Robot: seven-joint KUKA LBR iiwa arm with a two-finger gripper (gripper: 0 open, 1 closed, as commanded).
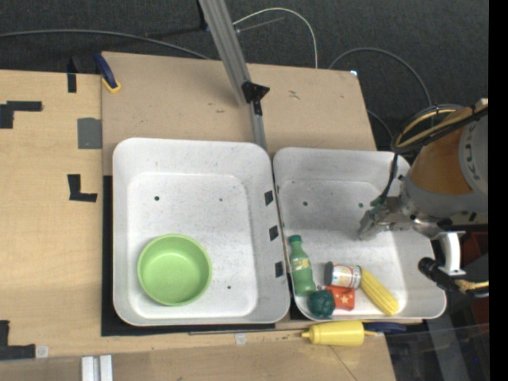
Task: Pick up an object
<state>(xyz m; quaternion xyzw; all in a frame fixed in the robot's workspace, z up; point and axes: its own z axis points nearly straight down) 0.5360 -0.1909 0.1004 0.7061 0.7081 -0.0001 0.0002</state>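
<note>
Lying on the bench edge just below the right bin, a yellow plastic squeeze bottle [336,333] rests on its side. Inside the right white shallow bin [333,165], clustered along its lower wall, are a green plastic bottle [300,264] standing near the divider, a dark green rounded object [321,303] below it, a small red item [342,296], a silver can with a red label [345,275] on its side, and a yellow toy corn cob [379,292] angled toward the lower right corner. The grey gripper [370,224] hangs over the bin's bare middle, above and to the right of this cluster and apart from every object; nothing sits between its tips, and whether they are apart or together cannot be told. In the left white bin [190,153], a light green plastic bowl [174,269] sits in the lower left corner.
</note>
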